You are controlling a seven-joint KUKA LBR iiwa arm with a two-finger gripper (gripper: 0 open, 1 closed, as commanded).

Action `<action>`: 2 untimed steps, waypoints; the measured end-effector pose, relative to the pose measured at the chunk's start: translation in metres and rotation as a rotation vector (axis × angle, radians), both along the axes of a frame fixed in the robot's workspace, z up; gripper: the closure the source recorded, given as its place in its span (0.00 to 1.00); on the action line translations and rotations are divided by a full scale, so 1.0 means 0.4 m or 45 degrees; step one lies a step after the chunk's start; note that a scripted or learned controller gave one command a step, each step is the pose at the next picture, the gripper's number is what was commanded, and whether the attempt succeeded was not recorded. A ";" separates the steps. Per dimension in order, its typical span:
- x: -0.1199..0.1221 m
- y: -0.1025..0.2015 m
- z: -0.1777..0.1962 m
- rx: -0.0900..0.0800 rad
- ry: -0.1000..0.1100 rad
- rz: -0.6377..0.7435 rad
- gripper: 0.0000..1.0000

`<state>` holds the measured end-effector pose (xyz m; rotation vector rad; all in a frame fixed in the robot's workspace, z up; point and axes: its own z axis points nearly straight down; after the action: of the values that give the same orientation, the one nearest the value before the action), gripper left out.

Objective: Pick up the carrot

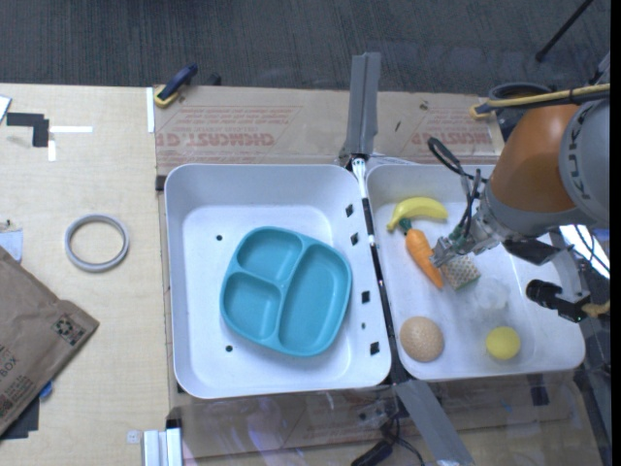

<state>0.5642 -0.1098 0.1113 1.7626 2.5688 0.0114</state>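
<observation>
The orange carrot [423, 256] with a green top lies slanted in the right bin [543, 352], just below a yellow banana [418, 211]. My gripper [456, 259] hangs over the bin right beside the carrot's lower right end, its tip touching or nearly touching the carrot. The arm comes down from the upper right, with its orange band above the wrist.
A tan egg-shaped ball [421, 339] and a yellow lemon [503, 343] lie near the right bin's front. The left bin [194, 212] holds a blue three-compartment plate [286, 290]. A tape ring [97, 242] and a cardboard piece [34, 343] lie on the bench at left.
</observation>
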 end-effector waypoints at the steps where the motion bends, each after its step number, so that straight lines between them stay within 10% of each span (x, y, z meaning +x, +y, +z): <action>1: 0.000 0.000 0.000 0.000 0.000 0.000 0.00; 2: 0.057 0.011 -0.024 0.003 0.011 0.034 0.00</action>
<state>0.5869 -0.1055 0.1018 1.7324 2.5993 0.0077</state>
